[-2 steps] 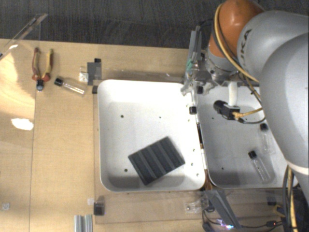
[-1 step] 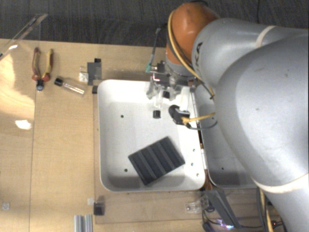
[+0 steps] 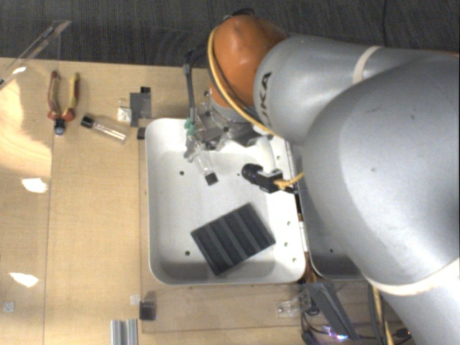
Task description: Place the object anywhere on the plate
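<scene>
Near the front edge of the smooth, matt white plastic bin (image 3: 162, 257) lies a matt black ribbed rubbery-looking slab (image 3: 232, 238), the bench (image 3: 86, 228) around it is pale, faintly glossy wood, and the big grey arm (image 3: 374, 164) has a satin painted-metal sheen.

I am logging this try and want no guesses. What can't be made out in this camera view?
- Right white bin: mostly covered by the grey arm.
- Pincer: too small and cluttered to tell whether it grips anything.
- Small dark block below it: too small to identify.
- Black ribbed plate: fully visible in the left white bin.
</scene>
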`<state>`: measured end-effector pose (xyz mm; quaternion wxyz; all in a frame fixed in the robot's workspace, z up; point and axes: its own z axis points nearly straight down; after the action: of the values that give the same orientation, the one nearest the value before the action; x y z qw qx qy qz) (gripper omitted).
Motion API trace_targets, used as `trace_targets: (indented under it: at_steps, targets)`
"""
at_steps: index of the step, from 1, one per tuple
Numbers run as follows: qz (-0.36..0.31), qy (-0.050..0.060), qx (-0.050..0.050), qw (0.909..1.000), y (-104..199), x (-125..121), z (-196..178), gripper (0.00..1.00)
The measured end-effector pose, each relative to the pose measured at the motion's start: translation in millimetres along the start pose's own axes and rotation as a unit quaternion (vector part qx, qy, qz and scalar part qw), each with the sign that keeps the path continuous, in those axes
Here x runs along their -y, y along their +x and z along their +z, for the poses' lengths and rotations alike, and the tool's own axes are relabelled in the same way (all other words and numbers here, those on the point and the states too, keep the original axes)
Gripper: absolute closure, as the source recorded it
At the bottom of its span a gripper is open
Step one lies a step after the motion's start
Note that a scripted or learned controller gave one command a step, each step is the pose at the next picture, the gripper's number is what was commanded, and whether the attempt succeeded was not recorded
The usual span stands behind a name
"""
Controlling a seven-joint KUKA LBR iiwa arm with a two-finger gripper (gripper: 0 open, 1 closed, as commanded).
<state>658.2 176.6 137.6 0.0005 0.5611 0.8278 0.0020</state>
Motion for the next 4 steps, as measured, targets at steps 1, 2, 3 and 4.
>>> trace_targets:
  at_steps: [1, 2, 3, 4]
  targets:
    - [-0.088, -0.001, 0.001, 0.9961, 39.0, -27.1, -54.5, 1.00]
    - [-0.241, 0.000, 0.001, 0.9706, 38.9, -27.0, -53.1, 1.00]
    - [-0.352, -0.002, 0.002, 0.9362, 48.8, -22.8, -137.8, 1.00]
    - [-0.583, -0.001, 0.001, 0.8126, 62.4, -3.8, -34.9, 1.00]
